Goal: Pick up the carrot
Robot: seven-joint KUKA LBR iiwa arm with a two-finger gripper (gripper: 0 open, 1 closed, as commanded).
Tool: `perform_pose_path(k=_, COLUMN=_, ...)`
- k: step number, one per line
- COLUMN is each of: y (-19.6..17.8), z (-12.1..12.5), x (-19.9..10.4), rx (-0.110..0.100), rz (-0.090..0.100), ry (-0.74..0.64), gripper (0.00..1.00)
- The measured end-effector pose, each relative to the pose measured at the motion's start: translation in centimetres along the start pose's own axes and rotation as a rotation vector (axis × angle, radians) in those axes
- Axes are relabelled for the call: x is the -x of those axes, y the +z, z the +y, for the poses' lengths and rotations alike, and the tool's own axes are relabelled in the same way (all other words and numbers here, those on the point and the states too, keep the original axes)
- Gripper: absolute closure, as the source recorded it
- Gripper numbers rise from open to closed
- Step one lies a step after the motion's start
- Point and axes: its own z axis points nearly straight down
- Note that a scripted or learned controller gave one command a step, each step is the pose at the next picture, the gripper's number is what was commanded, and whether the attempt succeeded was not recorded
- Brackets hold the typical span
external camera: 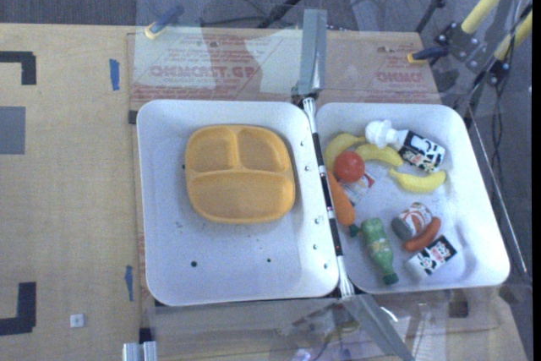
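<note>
Two white bins sat side by side on the surface [68,182]. A yellow divided plate [240,174] lay in the left bin [169,266]. The carrot [341,203] lay in the right bin [482,207] along its left wall, just below a red tomato [348,166] and above a green bottle [379,248]. I cannot tell the tool's state.

Bins [169,266] smooth white plastic; divided tray [240,173] matt yellow, probably plastic; bench [68,182] bare wood.

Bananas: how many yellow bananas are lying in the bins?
2, both in the right bin: one banana right of the tomato, another just below-right of it.
</note>
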Motion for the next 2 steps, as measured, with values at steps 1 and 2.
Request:
perform_pose_path(k=1, y=2.7, z=-0.2, x=0.4, rx=-0.009, rz=-0.002, ry=0.373, gripper=1.0)
perform_pose_path(k=2, y=5.2, z=0.4, x=0.8, rx=-0.011, rz=-0.004, ry=0.658, gripper=1.0)
